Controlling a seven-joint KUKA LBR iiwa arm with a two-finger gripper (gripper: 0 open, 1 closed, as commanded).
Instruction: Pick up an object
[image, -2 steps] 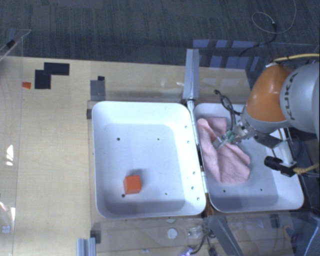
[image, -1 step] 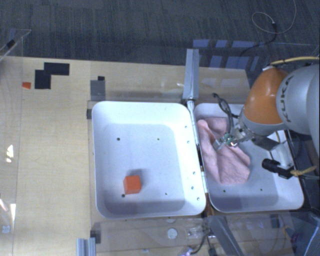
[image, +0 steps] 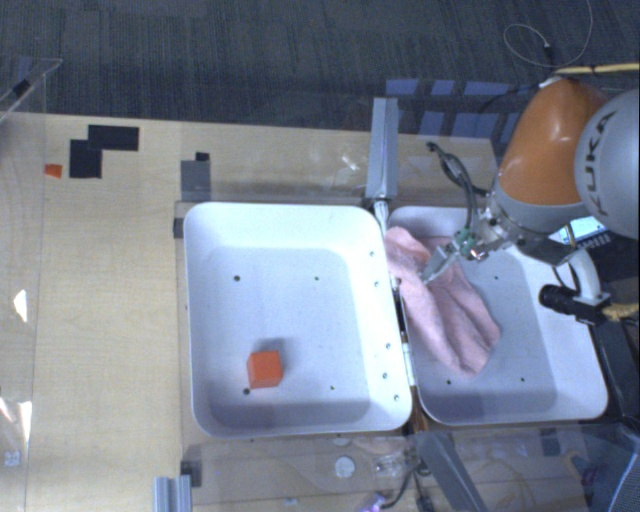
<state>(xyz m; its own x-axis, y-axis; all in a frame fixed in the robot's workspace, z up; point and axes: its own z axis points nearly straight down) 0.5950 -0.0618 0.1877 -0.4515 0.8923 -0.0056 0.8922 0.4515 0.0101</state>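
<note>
A pink cloth (image: 452, 310) lies crumpled in the right bin (image: 540, 390), stretching from the bin's upper left corner down toward its middle. An orange cube (image: 265, 369) sits in the left bin (image: 280, 250), near its lower left. My gripper (image: 443, 266) reaches down from the right and sits right over the upper part of the pink cloth, at or just above its surface. The arm's wrist and orange band (image: 545, 140) hang over the right bin's upper right corner.
A metal divider post (image: 383, 150) stands at the back between the two bins. Black blocks (image: 100, 148) and a small orange marker (image: 53, 171) lie on the bench at the far left. Cables run beside the arm on the right.
</note>
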